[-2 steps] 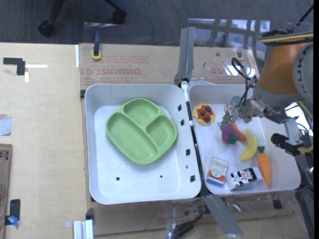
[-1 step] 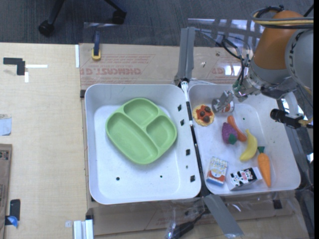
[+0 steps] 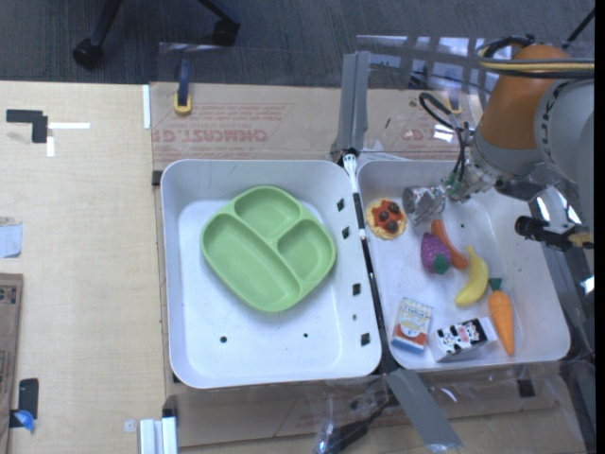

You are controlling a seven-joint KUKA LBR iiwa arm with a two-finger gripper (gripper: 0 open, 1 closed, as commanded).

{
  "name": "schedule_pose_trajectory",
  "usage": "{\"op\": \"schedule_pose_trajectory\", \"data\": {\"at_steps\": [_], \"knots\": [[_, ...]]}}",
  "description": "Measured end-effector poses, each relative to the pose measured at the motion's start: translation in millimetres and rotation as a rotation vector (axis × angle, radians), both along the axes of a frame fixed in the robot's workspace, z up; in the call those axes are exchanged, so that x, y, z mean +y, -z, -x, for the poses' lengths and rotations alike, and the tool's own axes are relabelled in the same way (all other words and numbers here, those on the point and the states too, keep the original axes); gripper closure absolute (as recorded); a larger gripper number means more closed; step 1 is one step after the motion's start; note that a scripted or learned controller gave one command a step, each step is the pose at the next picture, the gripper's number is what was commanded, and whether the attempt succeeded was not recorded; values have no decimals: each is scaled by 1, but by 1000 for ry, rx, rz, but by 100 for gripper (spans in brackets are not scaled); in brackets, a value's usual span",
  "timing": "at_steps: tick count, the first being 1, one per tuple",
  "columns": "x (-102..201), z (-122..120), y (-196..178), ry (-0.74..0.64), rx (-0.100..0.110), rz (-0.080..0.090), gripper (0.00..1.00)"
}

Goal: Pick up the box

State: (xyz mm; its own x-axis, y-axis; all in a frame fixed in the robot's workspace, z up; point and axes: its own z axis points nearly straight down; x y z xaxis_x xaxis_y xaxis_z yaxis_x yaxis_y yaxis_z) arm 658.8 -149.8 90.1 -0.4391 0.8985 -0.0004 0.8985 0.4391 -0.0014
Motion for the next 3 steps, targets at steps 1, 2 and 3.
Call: {"op": "schedule_pose_trajectory", "data": {"at_steps": [1, 2, 3], "knots": [[40, 74, -16, 148, 1, -1, 0], [50, 68, -19, 242, 0, 0, 0], [25, 10, -11, 378, 1, 1, 0]]}}
